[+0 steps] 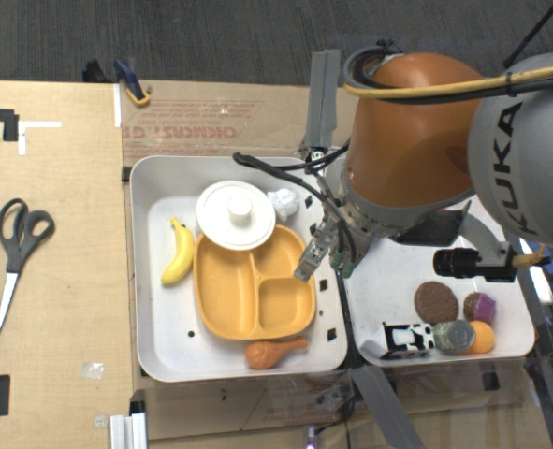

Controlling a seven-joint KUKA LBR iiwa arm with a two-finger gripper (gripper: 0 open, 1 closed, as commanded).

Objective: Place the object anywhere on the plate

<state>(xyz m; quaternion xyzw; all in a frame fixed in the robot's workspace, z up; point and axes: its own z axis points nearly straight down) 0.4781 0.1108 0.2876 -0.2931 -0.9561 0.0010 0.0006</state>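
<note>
Over the left bin hung the gripper, its fingers pointing down at the right rim of the yellow divided plate; whether they were spread or closed could not be told, and nothing could be seen between them. Which object the task meant could not be told from the view. On the plate's far edge sat a white round lid with a knob on top, overlapping the rim. A banana lay just left of the plate on the bin floor, close to its edge. An orange pear-shaped toy rested at the plate's near edge, stem end pointing right. A small crumpled white item lay just right of the lid, toward the bin's far side. In the right bin a brown round disc, a purple piece, an orange ball, a greyish jar and a black-and-white item were clustered near the near right corner. Scissors lay on the bench well to the left.
</note>
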